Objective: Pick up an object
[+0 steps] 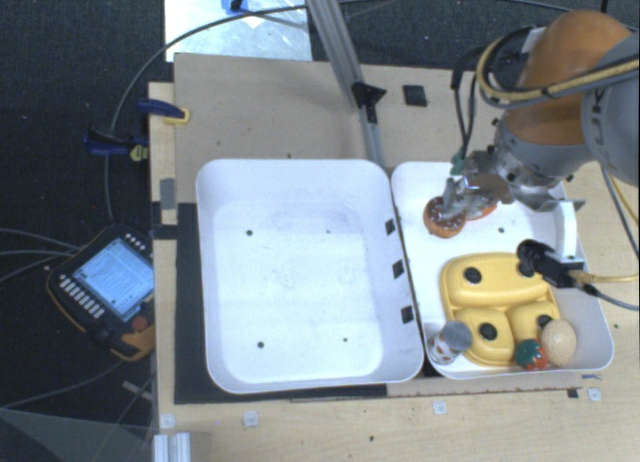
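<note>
Over the right bin (600, 350), the gripper (452, 207) touches a brown disc (441, 220); grip state unclear, so it may slip.

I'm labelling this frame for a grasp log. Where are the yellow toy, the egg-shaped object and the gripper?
yellow toy (497, 290): camera view, its flat top.
egg-shaped object (558, 341): camera view, its rounded middle.
gripper (455, 202): camera view, the tip of the jaws.

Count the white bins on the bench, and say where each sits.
2. The left bin is on the view's left half. The right bin sits against it, holding a yellow object, with the gripper low over its far end.
</note>
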